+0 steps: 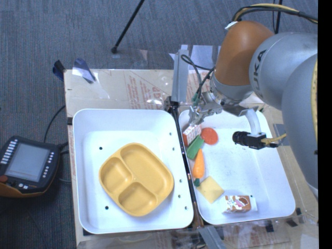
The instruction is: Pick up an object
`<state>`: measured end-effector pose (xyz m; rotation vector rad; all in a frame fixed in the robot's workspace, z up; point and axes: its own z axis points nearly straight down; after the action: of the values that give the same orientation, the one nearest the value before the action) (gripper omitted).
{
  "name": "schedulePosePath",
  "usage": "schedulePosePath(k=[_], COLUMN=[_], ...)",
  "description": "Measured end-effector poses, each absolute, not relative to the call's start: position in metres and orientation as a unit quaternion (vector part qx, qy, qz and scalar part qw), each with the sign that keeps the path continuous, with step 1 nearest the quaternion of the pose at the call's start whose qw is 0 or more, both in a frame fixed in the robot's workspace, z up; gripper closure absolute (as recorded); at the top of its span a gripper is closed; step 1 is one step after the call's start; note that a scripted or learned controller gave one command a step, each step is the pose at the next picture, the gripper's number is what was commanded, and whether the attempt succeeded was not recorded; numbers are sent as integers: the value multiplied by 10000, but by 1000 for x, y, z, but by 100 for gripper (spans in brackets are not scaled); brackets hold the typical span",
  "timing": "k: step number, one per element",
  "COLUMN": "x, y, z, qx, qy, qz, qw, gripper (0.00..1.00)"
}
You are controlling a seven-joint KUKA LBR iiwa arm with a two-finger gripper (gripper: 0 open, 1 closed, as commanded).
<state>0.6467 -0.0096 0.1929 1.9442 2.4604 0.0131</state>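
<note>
My gripper [196, 121] hangs over the far left corner of the right bin [259, 191]. Just below its tip sits a small red and white box [192, 134], tilted, and I cannot tell if they touch. Against that box lie a green piece [194, 147] and a flat orange-red disc [210, 136]. Further toward the front, an orange carrot [198, 164] rests along the bin's left wall. A pale yellow wedge [210, 189] and a brown and white packet [239, 204] lie near the front.
The left bin [88, 134] holds a yellow divided plate [136, 178] set at a slant. The grey arm with its orange band [244, 51] reaches in from the right over the right bin's far side. A handheld pendant [26, 165] lies on the floor to the left.
</note>
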Motion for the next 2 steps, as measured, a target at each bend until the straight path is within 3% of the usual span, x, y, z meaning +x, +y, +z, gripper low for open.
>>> schedulePosePath(k=[1, 2], x=[644, 643], y=[-2, -57], z=[206, 211], qx=[6355, 5171], qy=[7721, 8559], qz=[1, -3], qw=[-4, 0], gripper=[100, 100])
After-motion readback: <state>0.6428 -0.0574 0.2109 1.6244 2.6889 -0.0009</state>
